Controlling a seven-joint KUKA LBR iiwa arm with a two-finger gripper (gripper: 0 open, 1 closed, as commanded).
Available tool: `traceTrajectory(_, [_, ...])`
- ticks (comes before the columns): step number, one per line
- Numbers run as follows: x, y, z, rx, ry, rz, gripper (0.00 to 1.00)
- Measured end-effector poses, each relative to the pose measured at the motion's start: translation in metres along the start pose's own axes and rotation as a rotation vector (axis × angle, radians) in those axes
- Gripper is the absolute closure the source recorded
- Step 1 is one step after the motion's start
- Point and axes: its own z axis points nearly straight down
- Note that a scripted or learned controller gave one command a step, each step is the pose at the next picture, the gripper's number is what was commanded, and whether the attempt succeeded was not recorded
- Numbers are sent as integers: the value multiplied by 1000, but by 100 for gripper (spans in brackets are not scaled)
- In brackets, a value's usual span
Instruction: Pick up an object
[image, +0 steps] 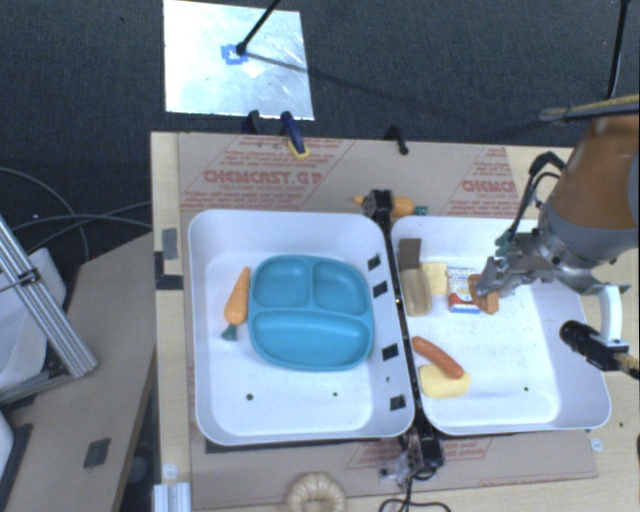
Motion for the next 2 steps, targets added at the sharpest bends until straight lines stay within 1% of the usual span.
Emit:
traceTrajectory(1, [49,39,0,-3,2,-6,100])
traceTrajectory(2, [94,58,11,0,1,-5,100])
